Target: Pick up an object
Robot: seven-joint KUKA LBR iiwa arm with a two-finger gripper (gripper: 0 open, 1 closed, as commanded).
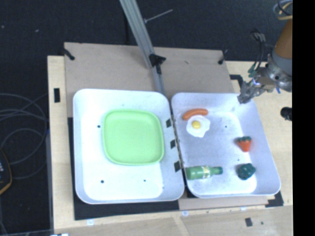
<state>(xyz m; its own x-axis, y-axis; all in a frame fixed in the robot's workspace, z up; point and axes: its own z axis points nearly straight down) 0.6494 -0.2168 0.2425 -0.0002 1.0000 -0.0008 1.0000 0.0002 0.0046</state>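
Note:
The right bin (224, 107) holds an orange sausage (195, 113) and a fried egg (198, 127) near its far left. A red strawberry-like toy (244, 143) and a dark green piece (245, 171) lie by its right wall, and a green bottle (203, 172) lies on its side near the front. My gripper (245, 95) hangs at the bin's far right corner, above the rim and apart from all of these, with nothing seen in it.
The left bin (88, 132) holds a light green square plate (133, 136). A grey metal pole (139, 28) slants up from between the bins at the back. Brown board lies behind both bins.

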